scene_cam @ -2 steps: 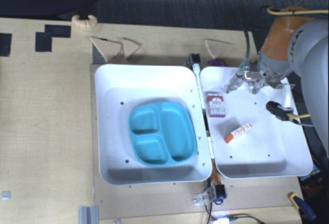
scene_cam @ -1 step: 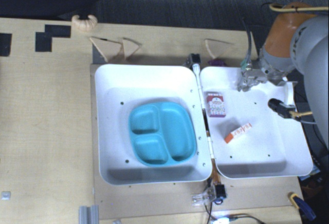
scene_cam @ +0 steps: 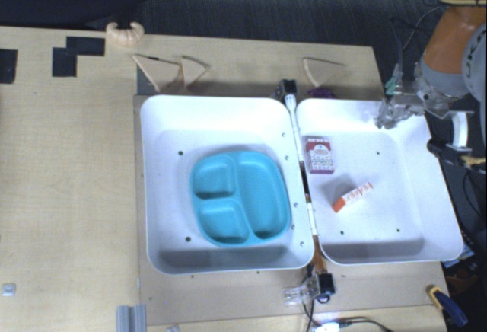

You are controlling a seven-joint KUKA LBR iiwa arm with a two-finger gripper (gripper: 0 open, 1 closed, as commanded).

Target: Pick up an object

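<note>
In the right bin (scene_cam: pixel 434 239) lie two small things: a red and white packet (scene_cam: pixel 319 154) near the left wall and an orange and white tube (scene_cam: pixel 352 196) nearer the middle. The left bin (scene_cam: pixel 163 170) holds a blue three-compartment plate (scene_cam: pixel 240 196). My gripper (scene_cam: pixel 388 116) hangs over the far right corner of the right bin, well away from both small objects. Nothing shows between its fingers.
The grey arm with its orange band (scene_cam: pixel 449 41) comes in from the upper right. A black clip (scene_cam: pixel 288 88) sits at the far end of the seam between the bins. Cables and a connector (scene_cam: pixel 319 288) lie at the near end.
</note>
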